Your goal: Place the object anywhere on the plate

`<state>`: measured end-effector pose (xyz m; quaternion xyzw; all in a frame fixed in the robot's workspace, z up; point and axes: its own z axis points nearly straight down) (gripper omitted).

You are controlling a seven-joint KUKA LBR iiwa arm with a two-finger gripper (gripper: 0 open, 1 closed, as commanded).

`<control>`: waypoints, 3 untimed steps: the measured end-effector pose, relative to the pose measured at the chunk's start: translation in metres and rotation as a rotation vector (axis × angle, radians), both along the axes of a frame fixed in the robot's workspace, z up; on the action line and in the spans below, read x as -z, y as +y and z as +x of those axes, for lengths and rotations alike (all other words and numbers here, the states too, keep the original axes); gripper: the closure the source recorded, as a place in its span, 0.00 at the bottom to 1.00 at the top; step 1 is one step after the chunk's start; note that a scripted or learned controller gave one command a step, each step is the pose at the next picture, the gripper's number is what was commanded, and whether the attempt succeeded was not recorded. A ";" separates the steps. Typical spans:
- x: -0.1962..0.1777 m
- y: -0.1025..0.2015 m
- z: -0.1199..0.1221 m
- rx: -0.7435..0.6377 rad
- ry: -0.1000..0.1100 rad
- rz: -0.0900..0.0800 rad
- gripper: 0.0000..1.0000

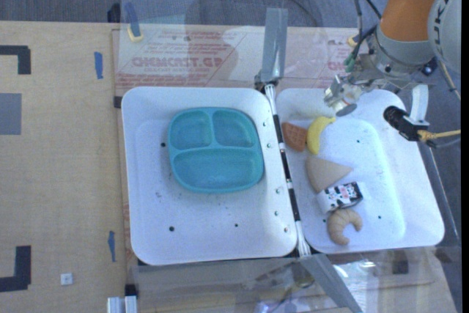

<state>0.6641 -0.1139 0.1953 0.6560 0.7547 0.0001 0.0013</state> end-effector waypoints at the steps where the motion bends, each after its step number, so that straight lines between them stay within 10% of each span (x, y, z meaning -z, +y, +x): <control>1: 0.010 0.049 0.003 -0.225 0.002 0.002 1.00; 2: 0.009 0.138 0.003 -0.255 0.001 0.002 1.00; 3: 0.009 0.138 0.003 -0.254 0.001 0.002 0.00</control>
